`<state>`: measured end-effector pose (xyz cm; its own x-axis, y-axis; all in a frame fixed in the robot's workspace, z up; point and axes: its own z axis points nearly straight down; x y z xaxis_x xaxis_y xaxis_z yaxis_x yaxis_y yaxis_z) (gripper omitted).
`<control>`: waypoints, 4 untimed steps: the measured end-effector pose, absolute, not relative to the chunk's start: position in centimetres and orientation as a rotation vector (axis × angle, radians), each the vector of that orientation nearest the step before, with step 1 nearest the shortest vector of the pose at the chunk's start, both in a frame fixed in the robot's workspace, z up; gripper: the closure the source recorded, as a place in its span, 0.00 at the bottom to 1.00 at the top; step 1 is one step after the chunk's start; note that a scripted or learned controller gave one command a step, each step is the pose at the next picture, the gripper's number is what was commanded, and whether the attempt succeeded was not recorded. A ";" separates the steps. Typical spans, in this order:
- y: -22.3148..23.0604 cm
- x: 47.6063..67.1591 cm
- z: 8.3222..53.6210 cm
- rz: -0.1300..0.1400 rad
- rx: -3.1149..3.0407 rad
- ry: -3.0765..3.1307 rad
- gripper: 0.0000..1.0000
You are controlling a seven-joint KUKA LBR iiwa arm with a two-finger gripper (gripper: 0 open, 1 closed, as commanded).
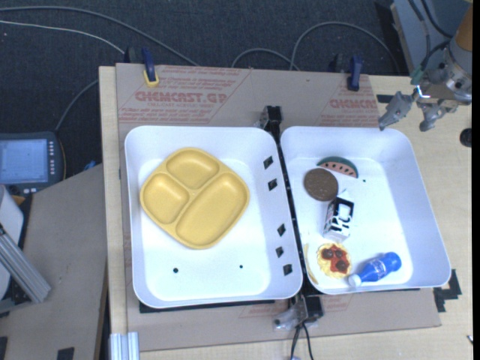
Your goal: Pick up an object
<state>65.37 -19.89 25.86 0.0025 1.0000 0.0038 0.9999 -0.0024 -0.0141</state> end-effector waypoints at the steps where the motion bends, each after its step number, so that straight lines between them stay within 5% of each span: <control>1: -19.8 65.6 26.7 0.000 -2.220 -2.222 0.00; 4: -19.1 66.2 11.6 0.004 -2.215 -2.220 0.00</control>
<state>66.17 -19.05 11.63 -0.0024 1.0000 0.0020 1.0000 0.0024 -0.0059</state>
